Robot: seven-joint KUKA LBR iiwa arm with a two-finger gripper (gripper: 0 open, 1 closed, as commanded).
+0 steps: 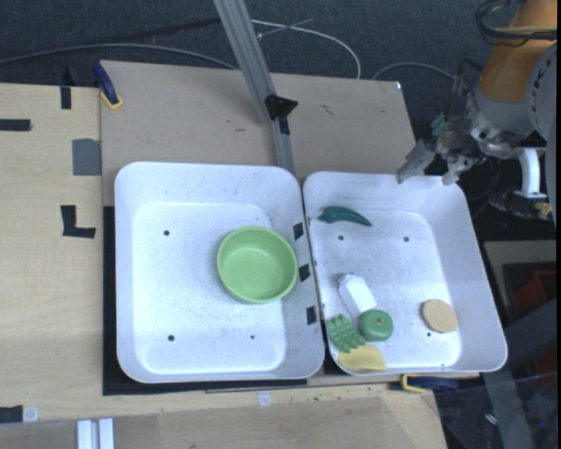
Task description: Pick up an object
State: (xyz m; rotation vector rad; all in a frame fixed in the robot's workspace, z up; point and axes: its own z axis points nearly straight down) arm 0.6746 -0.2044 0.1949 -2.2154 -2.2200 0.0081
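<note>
Camera view: grey KUKA arm w/ orange band comes in at upper right; its two-finger gripper (428, 166) hangs over the far-right corner of the right white bin (477, 279), just outside/above the rim. The two fingers look spread apart w/ nothing between them, i.e. open and empty.

No object is named, so candidates all lie in the right bin. Small white plastic bottle-like cylinder (357, 295) sits near the bin's middle-left; long axis runs diagonal, far-left to near-right. Probably light, stiff, a bit slick; best taken across the short width at mid-body, fingers square to the axis. Just near of it, a round green plastic disc w/ centre knob (376, 325), no clear axis, likely rigid and light. Touching or almost touching: a green ridged toy piece (342, 331) and a yellow wedge-like piece (367, 357) at the near rim, crowded, harder to get fingers around. Tan round flat cookie-like disc (439, 315) lies apart at near right; thin, so a pinch may slip off it. Dark green curved leaf-like piece (343, 216) lies at far left, long axis roughly left-right, tip pointing right; closest to the gripper, isolated, but low-profile.

Left white bin (140, 251) holds a light green plastic bowl (256, 264), upright, opening up; rim pinch would be the way.
</note>
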